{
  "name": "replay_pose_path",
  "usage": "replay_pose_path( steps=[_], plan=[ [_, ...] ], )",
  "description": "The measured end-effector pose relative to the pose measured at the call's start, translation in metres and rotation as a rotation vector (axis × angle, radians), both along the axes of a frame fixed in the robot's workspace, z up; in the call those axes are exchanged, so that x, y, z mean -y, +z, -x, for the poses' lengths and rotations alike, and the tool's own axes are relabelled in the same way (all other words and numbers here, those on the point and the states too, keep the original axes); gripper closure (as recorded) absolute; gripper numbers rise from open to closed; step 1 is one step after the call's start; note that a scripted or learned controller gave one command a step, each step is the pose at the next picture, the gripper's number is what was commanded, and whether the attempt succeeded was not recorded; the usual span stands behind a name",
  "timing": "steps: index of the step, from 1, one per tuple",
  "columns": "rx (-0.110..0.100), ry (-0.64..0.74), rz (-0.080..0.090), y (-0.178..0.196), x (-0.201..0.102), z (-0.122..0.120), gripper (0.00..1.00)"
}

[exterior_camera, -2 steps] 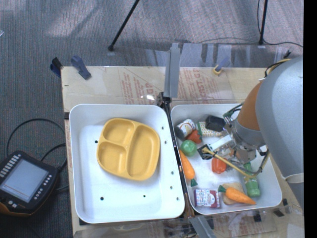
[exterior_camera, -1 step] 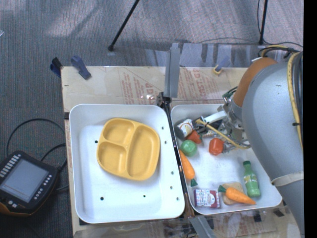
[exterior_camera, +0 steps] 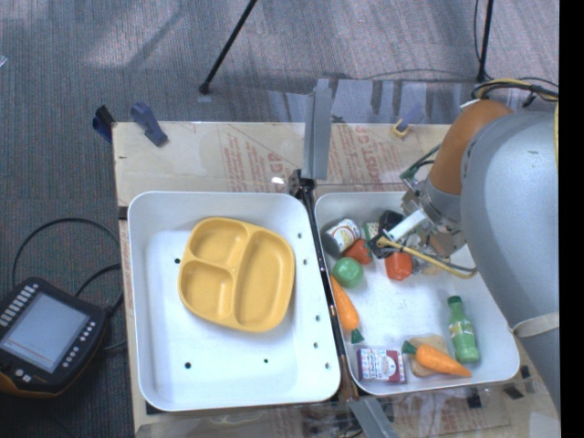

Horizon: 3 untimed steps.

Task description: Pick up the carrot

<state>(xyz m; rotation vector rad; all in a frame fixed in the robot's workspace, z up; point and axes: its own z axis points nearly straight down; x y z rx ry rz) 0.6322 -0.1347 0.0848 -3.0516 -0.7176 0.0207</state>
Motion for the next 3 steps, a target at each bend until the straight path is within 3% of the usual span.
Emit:
replay_pose_path(
  steps=[1,2,3],
  plan=[
    [0.003,-0.210,0.003,0.000,-0.041,0.009,1.00],
    [0.014,-0.230,0.003,0.104,-0.057,0.018,1.00],
    [0.004,-0.112,0.003,0.080,0.056,0.024,1.00]
  ],
)
